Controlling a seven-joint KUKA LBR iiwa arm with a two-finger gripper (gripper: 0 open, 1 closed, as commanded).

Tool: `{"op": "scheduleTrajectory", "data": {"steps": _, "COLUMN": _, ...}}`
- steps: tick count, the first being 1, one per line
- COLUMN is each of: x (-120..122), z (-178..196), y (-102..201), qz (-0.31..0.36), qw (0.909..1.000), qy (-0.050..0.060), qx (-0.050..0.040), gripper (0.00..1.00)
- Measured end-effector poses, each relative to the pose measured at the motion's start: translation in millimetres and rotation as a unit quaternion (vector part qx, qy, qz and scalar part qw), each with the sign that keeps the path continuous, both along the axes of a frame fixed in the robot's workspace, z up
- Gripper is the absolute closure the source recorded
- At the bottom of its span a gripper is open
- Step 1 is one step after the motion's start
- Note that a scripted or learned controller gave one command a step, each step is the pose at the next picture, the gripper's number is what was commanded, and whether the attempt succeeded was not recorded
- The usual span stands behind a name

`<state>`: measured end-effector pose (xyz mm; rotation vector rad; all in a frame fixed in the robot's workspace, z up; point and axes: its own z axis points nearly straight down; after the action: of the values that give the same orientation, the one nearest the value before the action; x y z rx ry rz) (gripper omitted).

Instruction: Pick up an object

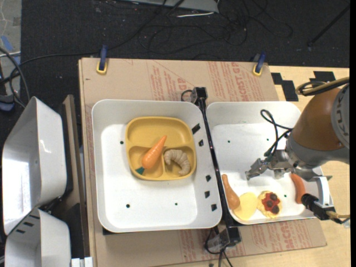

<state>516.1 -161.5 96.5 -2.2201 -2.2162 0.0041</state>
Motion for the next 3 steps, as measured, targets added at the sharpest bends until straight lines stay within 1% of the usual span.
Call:
{"op": "scheduleTrajectory", "data": {"steps": 1, "x": 1.5, "z": 13.4, "y": -0.4, "qz": -0.001, "qw": 1.0, "qy": -0.003, "qx": -0.0007, "gripper": 1.0}}
{"op": "scheduleTrajectory", "data": {"steps": 3, "x": 3.2, "z": 140.1, "y": -4.8, "qz": 0.002, "qw": 1.0, "qy": -0.006, "qx": -0.0021, "gripper": 1.0}}
